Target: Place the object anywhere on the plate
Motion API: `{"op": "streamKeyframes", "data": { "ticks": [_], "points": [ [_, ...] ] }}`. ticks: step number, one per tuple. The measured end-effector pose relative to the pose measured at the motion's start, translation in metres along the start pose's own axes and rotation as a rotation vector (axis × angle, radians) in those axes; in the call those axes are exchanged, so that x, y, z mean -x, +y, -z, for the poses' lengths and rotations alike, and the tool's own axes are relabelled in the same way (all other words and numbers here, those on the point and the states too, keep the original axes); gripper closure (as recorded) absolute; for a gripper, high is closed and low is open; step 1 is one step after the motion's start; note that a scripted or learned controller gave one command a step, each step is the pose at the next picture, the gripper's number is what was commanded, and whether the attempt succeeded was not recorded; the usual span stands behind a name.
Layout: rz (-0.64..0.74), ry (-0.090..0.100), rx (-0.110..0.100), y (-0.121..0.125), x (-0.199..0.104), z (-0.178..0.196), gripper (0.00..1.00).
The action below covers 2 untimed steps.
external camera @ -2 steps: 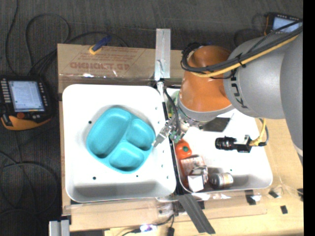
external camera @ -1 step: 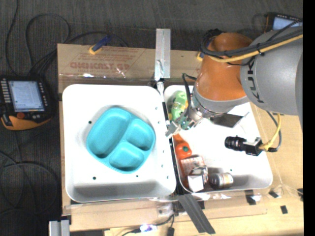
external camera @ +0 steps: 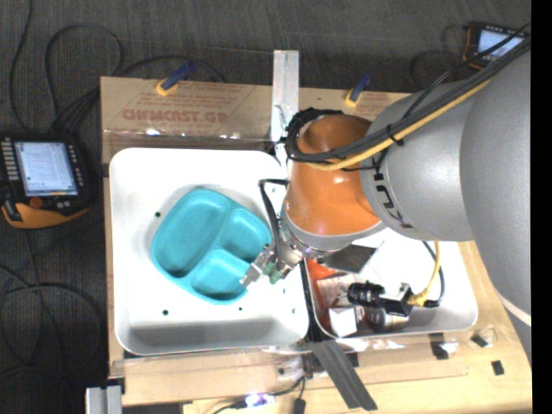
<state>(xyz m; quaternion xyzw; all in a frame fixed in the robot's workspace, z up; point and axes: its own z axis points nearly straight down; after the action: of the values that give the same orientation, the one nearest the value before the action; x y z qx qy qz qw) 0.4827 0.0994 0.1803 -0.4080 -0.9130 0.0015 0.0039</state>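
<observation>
At the gripper (external camera: 266, 272) little is being given away: whether it is being held open or closed cannot be told, since it is being viewed from above at a slant and is largely being covered by the wrist. A small green bit (external camera: 275, 272) is being shown at its tip. It may be the object being carried, or a part of the tool itself, and which of these it is cannot be settled. The tip is being held just over the right rim of the teal plate (external camera: 185, 231), at its nearer right compartment, which is judged to be a placing position, as any spot on the plate is allowed by the task. The plate is lying skewed in the left bin (external camera: 138, 317), probably so that it is within easy reach. The orange band (external camera: 332, 192) of the arm (external camera: 483, 162) is being stretched across the divide between the bins. In the right bin (external camera: 457, 313) a red-orange thing (external camera: 323, 273) and a white box (external camera: 343, 321) are lying near the left wall — well apart from the plate, so if the object is one of these, the task is judged to be barely begun.
</observation>
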Motion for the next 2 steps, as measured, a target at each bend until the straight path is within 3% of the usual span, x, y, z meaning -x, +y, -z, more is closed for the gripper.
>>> {"op": "streamKeyframes", "data": {
  "ticks": [1,2],
  "points": [
    [-0.02,-0.004,0.002,0.055,0.021,0.056,1.0],
    [-0.086,-0.001,0.0,0.132,-0.056,0.001,1.0]
  ]
}}
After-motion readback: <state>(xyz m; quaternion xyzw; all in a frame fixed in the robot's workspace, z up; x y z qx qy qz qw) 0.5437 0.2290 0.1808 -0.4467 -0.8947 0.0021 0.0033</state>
